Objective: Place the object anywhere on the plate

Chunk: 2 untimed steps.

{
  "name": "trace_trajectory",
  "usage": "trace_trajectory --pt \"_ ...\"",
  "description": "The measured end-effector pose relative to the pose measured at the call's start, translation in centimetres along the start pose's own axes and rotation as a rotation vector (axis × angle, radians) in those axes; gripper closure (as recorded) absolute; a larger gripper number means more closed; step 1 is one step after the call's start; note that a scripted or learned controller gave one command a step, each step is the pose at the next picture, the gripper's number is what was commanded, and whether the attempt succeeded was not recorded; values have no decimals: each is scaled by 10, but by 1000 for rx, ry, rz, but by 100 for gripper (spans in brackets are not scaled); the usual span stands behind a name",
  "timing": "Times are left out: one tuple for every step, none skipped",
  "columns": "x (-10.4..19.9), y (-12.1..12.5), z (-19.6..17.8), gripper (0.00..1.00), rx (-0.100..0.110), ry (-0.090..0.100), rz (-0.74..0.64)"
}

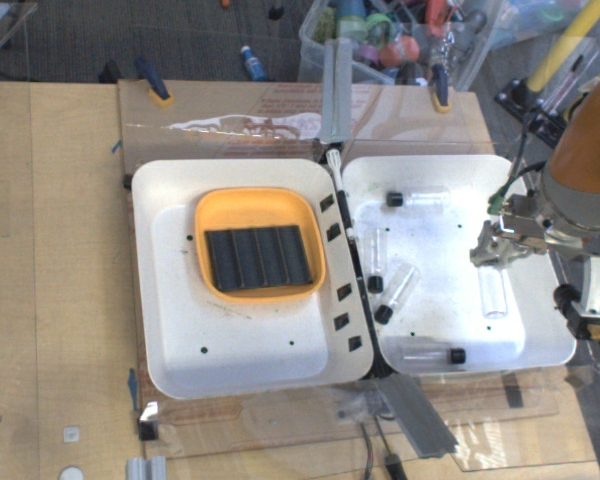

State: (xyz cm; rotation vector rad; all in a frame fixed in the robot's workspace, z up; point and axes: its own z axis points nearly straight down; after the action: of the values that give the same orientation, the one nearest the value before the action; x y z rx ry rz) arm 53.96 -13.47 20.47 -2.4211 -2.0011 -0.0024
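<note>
The gripper (pixel 488 248) hangs over the right side of the right bin (pixel 540 343), reaching in from the right edge of the view; its metal end is a blur of bright parts against the white floor, so I cannot tell what state it is in, and nothing can be made out in its grasp. Just below it a clear vial (pixel 493 293) lies upright in the view on the bin floor, apart from the gripper. More clear vials with black caps lie scattered across the same bin: one near the top (pixel 418 199), a pair near the middle divider (pixel 376 258) (pixel 394 293), and one along the bottom edge (pixel 432 352). In the left bin (pixel 170 348), well apart from all the vials, sits the orange plate (pixel 258 208), carrying a dark ribbed block (pixel 258 257) in its middle. Both bins rest side by side on the desk (pixel 40 268), and a clear tub of coloured toys (pixel 400 18) stands beyond them.
</note>
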Motion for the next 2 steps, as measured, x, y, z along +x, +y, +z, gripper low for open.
trace_trajectory --pt "-6 53 -12 100 0 -1 -72" --pt "-9 109 14 100 -1 -3 -219"
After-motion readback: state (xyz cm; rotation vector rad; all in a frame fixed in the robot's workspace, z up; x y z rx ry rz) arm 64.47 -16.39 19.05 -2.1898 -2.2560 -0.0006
